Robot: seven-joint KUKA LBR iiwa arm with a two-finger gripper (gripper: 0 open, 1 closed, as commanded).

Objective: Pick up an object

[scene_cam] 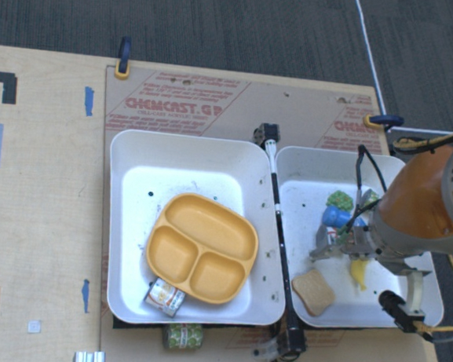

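The right bin [302, 214] holds a green leafy toy [340, 200], a blue object [334, 218], a yellow banana-like piece [358, 271] and a tan slice of bread [314, 292]. My gripper [333, 245] reaches in from the right and sits low in that bin, just below the blue object and left of the yellow piece. The orange wrist band [418, 201] covers much of the bin's right side. Nothing is visibly held between the fingers.
In the left bin [129, 207] lies a yellow divided plate [202, 247], with a small can [163, 297] by the plate's lower left edge. A green can [184, 336] lies outside, in front of the bins. Cables run across the right bin.
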